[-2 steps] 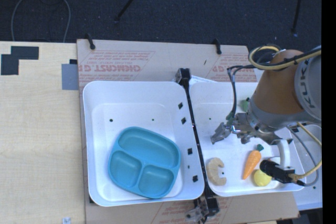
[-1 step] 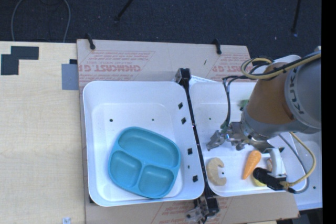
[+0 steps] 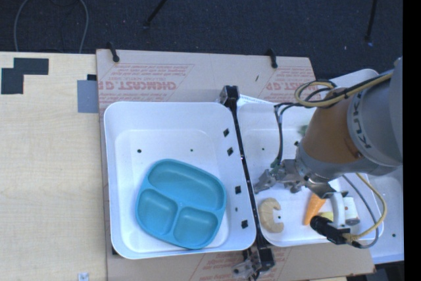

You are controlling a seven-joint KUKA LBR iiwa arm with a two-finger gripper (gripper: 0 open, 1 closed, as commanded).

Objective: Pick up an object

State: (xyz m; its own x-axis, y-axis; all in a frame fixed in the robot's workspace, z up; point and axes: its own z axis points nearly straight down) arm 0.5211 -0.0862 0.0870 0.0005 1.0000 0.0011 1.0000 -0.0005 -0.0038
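Left bin [image 3: 125, 135] holds a blue divided plate [image 3: 181, 203], lying flat toward the front-right corner, close to the front wall and the black divider rail [image 3: 238, 168]; open floor behind it and to its left. Right bin [image 3: 289, 240] is crowded: the arm [image 3: 348, 131] covers most of it from the right. A tan curved piece, possibly a cashew-shaped toy [image 3: 270, 215], lies near the front-left corner, just beside the divider. An orange carrot-like object [image 3: 315, 208] sits right of it, under the wrist. Gripper [image 3: 279, 178] hangs low over the bin floor behind the tan piece; cannot tell its finger state, nothing visibly held.
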